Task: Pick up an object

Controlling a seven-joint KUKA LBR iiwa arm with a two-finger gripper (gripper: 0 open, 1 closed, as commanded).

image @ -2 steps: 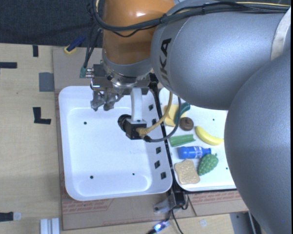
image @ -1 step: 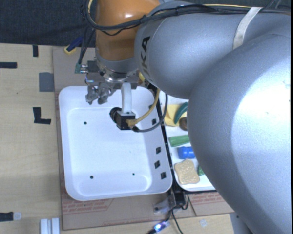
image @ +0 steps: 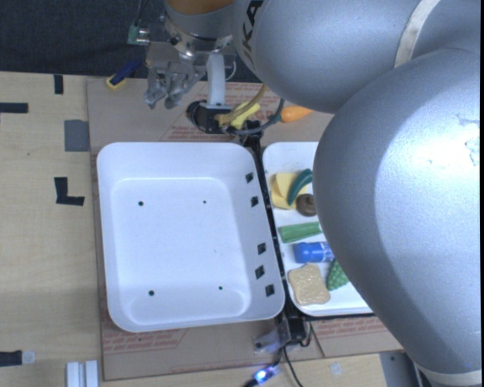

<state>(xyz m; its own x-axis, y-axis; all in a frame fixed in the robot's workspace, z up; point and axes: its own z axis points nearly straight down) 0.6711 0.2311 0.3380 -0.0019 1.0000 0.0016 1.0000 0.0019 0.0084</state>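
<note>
Position: pincer (image: 166, 97) hangs over the brown board, just beyond the far rim of the left bin (image: 105, 164), apart from it. Open or closed: cannot tell from this angle. Nothing seen held.

Candidates to pick all lie in the right bin (image: 284, 153), nearer the camera than the pincer and off toward my arm's side:
- yellow wedge (image: 281, 189), closest to the pincer, touching a curved green piece (image: 303, 181)
- brown round piece (image: 306, 205) just beside those two
- green cylinder (image: 299, 232), lying flat, farther off
- blue piece (image: 313, 252) just beyond that
- tan spongy slab (image: 308, 285) and green textured piece (image: 337, 276), farthest from the pincer, partly under my arm

Outside the bins: orange piece (image: 297, 113), well apart from the pincer on my arm's side; blue-and-yellow item (image: 125, 72) near the pincer's other side.
</note>
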